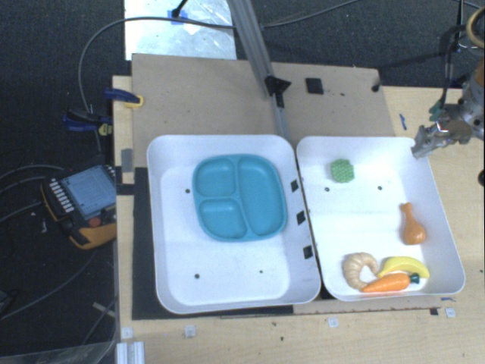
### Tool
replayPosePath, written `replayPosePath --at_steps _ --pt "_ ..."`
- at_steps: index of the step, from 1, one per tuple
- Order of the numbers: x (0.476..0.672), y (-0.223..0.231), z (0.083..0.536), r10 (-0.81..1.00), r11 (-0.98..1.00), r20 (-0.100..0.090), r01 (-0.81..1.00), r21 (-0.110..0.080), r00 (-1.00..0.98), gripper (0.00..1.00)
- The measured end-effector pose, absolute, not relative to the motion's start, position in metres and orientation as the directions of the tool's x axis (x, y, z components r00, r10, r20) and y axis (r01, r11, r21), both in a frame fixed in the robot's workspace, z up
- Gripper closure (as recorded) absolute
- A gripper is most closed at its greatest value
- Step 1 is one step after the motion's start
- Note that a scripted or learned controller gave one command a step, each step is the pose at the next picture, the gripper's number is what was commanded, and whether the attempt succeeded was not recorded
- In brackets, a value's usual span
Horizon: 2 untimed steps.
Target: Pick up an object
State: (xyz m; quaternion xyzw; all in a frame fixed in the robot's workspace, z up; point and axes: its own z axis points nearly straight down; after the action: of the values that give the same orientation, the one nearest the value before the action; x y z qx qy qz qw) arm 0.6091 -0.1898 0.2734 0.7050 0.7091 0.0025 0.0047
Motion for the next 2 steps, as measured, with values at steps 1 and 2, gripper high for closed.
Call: replayPosePath --at_steps 1,2 --pt "0.610 -0.190 0.292 1.000 0.007 -0.002 1.000 0.006 -0.007 1.00" --pt "0.614 -0.135 0.294 1.000 0.011 0.001 1.000 0.003 -0.011 1.00"
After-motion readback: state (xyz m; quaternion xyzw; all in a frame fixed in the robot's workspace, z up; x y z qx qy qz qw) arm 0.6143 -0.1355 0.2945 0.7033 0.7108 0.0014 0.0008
